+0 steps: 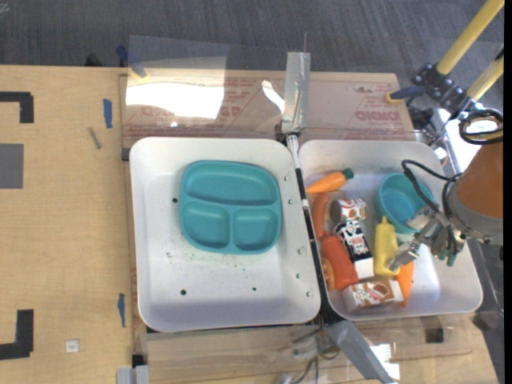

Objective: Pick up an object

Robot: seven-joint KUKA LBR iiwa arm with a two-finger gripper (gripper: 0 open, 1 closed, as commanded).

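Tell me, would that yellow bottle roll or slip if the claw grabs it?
Probably. The yellow bottle looks smooth and rounded, so it may slip or roll. It lies among other toys in the right bin, so neighbours could block rolling.

This is a robot test lab, not a home or a kitchen. The table point(56, 214) is bare plywood marked with black tape corners and bits of blue tape, and it stands on grey office carpet point(240, 6). Two shallow white bins point(216, 306) sit side by side, fixed against a clear plastic sheet point(200, 94) and a metal divider post point(296, 86). The things in them are toys and props: a teal divided plate point(230, 206), a plastic carrot point(328, 182), a yellow bottle point(385, 245), a small teal bowl point(398, 197). A robot arm point(484, 190) with trailing black cables reaches in from the right, and yellow stand legs point(478, 24) with black clamps rise behind.
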